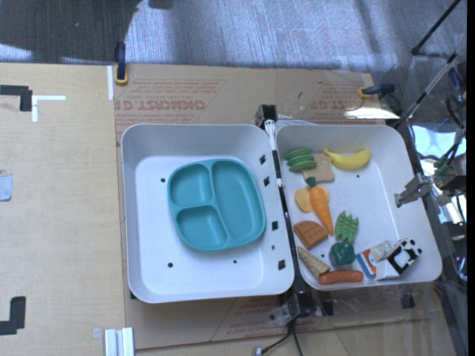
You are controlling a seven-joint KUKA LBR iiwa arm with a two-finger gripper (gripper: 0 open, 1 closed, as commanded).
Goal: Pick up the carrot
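Two bins side by side; carrot (320, 206) in right bin (404, 150), left of centre, green top toward far side, tip slanting near-right. Gripper (413, 192) at right rim, well apart from carrot; spread or closed, cannot tell. Judgement: descend from above and close across orange body at mid-length. Yellow piece (303, 199) touches carrot's left side and toast slice (321, 170) its top, so grip may snag them. Bare floor to right gives entry room; leafy green (346, 225) just beside tip.
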